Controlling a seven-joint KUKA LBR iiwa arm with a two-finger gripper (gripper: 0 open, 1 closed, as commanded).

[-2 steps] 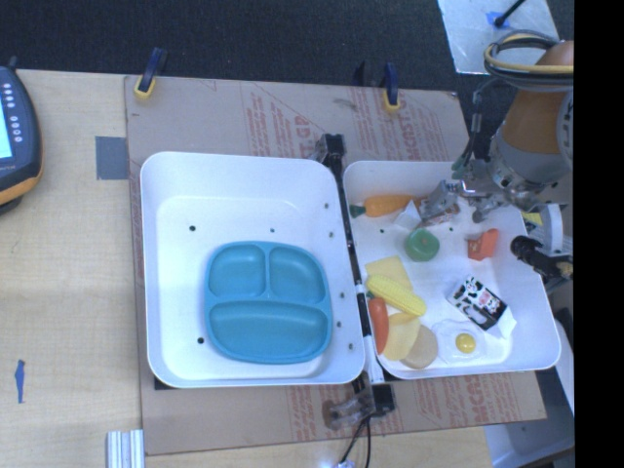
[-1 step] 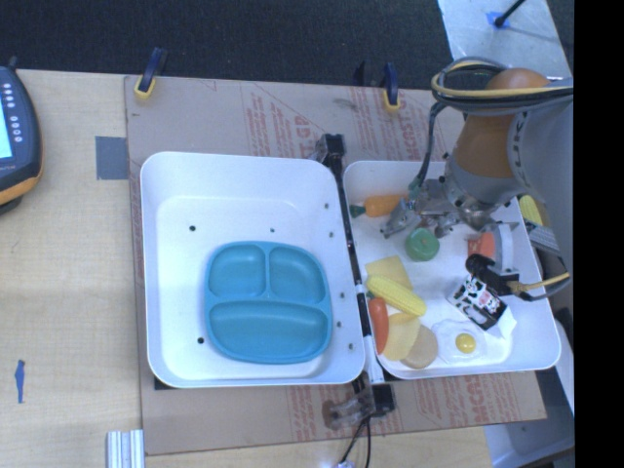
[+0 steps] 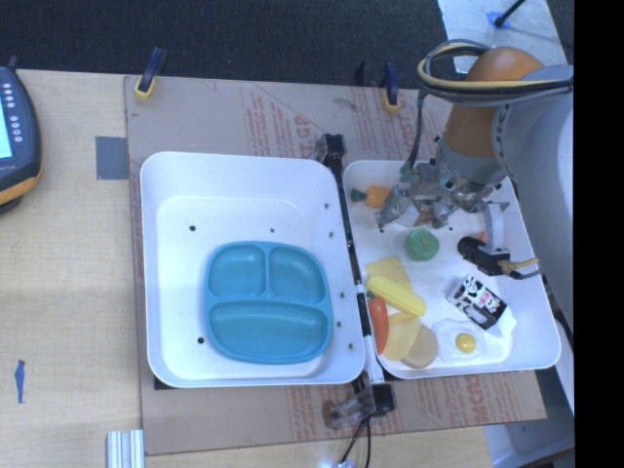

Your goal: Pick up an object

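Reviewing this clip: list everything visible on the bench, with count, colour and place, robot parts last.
Bins: 2, white, side by side on the bench.
Divided plate: 1, blue, in the left bin.
Corn cob: 1, yellow, right bin, near its left wall.
Green round object: 1, right bin, just below the gripper.
Carrot-like piece: 1, orange, right bin's top left corner.
Red item: 1, right bin's left edge.
Black-and-white packet: 1, right bin.
Clamps: 2, blue and yellow, board's top edge.
Handheld pendant: 1, dark, far left.
Arm: 1, grey and orange.
Gripper: 1, above the right bin.
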